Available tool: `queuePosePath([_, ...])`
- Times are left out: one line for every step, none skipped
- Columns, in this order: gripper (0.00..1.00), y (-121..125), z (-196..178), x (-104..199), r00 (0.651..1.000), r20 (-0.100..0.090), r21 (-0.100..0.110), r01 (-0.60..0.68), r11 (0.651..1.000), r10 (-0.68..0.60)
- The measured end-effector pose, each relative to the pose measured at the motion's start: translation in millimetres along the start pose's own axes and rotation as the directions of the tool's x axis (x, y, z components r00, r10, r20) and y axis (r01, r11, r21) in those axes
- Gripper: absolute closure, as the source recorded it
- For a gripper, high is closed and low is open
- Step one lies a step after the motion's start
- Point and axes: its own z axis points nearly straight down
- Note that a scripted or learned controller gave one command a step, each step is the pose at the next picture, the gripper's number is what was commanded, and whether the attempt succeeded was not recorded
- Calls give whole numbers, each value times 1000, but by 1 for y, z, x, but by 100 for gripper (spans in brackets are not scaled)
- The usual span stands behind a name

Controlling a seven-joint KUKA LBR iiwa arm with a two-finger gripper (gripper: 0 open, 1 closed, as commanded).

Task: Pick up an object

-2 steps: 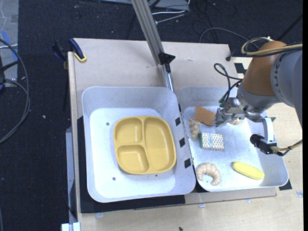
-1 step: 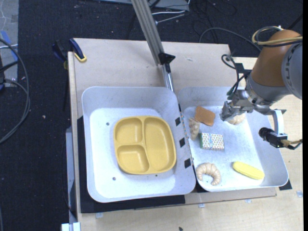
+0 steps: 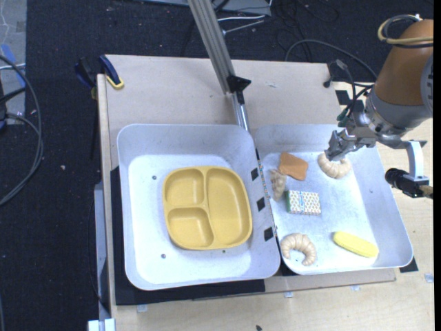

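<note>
The fingers (image 3: 339, 150) are low in the right bin (image 3: 386, 212), at the upper right of the frame. They sit right on top of a small pale curled pastry (image 3: 335, 167), which lies just below them and a little to the left. I cannot tell if they are released or clenched, because the wrist hides them from above. The pastry is cream with light brown spots, bent like a little horn. Its long side runs mostly left to right. Near it lie an orange wedge (image 3: 294, 165), a dotted block (image 3: 304, 203), another curled pastry (image 3: 299, 248) and a yellow piece (image 3: 355, 244). The left bin (image 3: 138, 185) holds a yellow tray (image 3: 207, 207).
</note>
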Motion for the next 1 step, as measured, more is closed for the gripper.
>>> queuePosePath([100,-3,-9,56,1000,-4,6,6,1000,-6])
